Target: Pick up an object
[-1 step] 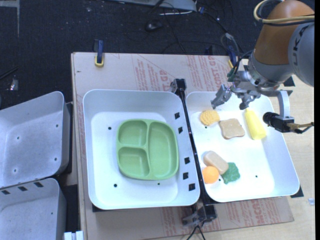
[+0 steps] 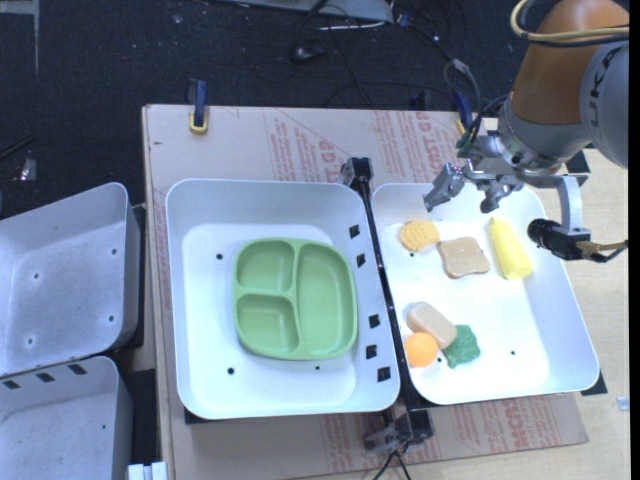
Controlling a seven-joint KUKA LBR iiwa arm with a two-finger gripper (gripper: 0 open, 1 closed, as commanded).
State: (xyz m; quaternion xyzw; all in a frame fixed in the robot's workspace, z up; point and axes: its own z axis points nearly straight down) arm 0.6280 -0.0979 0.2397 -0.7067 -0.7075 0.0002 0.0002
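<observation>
Nearest the camera, in the right bin [image 2: 570,368], an orange ball [image 2: 421,350], a green scrubby piece [image 2: 462,346] and a pale tan block [image 2: 432,322] are bunched together, all touching, so a clean grab there is probably hard to get. A bit further back, a slice of toast [image 2: 464,257] is laid flat, with a yellow waffle-like round [image 2: 420,234] just beside it on the left and a yellow corn-like piece [image 2: 510,248] on the right. These look like light toy foods, likely stiff plastic and a bit slippery. The corn piece is judged the easiest pick: it's long, stands apart, and could be pinched across its narrow middle. The left bin [image 2: 190,268] is taken up by a green divided plate [image 2: 296,298]. Furthest back, the gripper [image 2: 459,197] is hung over the far edge of the right bin, fingers spread apart, nothing held between them.
</observation>
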